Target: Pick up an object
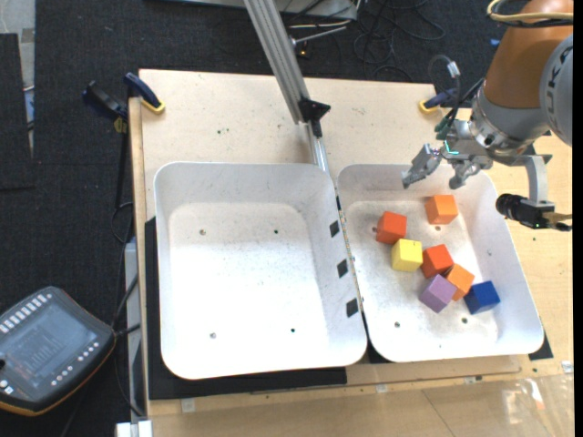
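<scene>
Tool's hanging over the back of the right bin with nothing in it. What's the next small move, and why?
Probably lower the tool straight onto the orange block just in front of it. That block sits apart from the others, with bare bin floor around it, and the tool's open fingers look wide enough to take it. The red and yellow blocks farther forward lie closer to their neighbours in the right bin.

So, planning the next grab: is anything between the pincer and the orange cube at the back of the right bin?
Nothing visible. The pincer hangs open just above and left of the orange wooden-looking cube, with bare white bin floor between them.
</scene>
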Robot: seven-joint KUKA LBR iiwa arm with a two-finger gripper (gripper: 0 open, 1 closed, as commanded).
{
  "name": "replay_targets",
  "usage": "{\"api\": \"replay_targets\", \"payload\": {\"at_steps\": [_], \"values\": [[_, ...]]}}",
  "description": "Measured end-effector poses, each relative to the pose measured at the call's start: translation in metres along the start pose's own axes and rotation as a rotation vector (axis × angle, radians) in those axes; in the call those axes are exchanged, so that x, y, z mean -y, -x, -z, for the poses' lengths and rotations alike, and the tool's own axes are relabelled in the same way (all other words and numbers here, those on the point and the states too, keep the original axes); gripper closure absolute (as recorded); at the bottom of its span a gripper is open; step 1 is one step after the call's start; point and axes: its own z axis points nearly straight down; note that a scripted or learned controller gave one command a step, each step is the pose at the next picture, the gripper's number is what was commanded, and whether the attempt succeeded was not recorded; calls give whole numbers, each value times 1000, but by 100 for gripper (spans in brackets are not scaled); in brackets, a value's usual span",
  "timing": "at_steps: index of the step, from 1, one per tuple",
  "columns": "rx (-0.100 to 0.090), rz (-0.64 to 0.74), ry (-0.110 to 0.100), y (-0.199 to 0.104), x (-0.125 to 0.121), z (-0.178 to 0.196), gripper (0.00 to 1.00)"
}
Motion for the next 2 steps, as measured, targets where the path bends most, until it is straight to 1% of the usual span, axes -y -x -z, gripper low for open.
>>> {"api": "replay_targets", "payload": {"at_steps": [1, 2], "values": [[1, 1, 5, 0, -1, 3, 0], [0, 0, -1, -7, 4, -58, 0]]}}
